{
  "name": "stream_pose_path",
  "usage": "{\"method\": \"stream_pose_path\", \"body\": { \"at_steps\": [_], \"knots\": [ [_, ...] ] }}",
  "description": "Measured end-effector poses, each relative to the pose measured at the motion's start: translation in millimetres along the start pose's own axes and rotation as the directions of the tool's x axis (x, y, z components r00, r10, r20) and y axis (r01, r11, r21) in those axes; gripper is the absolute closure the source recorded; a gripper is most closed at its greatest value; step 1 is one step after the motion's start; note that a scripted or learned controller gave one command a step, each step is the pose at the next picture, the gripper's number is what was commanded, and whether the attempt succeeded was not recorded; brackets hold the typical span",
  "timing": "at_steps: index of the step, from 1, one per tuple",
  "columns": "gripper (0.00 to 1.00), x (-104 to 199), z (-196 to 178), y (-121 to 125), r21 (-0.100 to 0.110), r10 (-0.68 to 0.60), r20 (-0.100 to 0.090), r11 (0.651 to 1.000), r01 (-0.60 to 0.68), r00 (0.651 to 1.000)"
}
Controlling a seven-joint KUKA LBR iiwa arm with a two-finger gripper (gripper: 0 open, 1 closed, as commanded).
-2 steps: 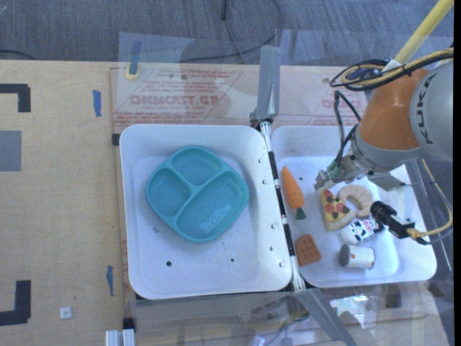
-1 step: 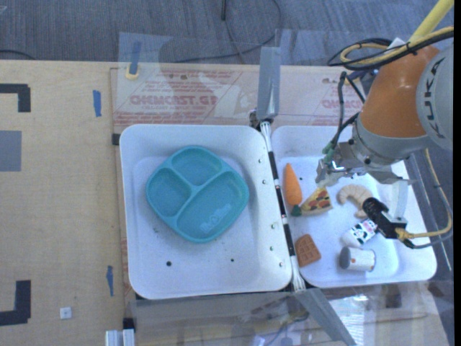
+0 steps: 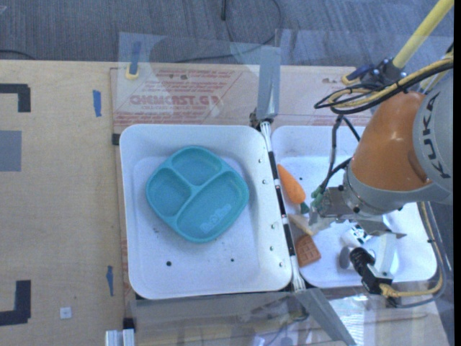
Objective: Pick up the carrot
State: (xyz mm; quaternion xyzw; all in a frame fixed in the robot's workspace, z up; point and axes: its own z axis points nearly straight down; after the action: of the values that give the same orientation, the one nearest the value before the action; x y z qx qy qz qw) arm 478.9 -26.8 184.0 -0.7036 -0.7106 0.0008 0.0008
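The orange carrot [image 3: 291, 183] lies at a slant along the left side of the right bin [image 3: 317, 161], its narrow end toward the bin's back and a bit of green at its near end. My gripper [image 3: 321, 207] hangs over the right bin under the orange wrist band, just right of the carrot's near end and close to it. The wrist hides the gripper's tips, and nothing shows as held.
A brown waffle-like piece [image 3: 308, 251] and a tan piece [image 3: 299, 224] lie in the right bin near its front left, just below the carrot. A teal divided plate [image 3: 197, 193] sits in the left bin [image 3: 144, 265]. The arm covers the right bin's right half.
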Motion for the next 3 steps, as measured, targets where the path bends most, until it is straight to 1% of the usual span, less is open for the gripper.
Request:
{"method": "stream_pose_path", "body": {
  "at_steps": [1, 2, 3],
  "knots": [
    [1.00, -1.5, -9.3, 0.7, -0.002, 0.005, 0.000, 1.000, -0.005, 1.000],
    [1.00, 48.7, -0.2, 0.8, 0.000, -0.472, -0.001, 0.881, 0.472, 0.881],
    [1.00, 46.4, -10.0, 2.0, -0.004, -0.467, 0.001, 0.884, 0.467, 0.884]
  ]
}}
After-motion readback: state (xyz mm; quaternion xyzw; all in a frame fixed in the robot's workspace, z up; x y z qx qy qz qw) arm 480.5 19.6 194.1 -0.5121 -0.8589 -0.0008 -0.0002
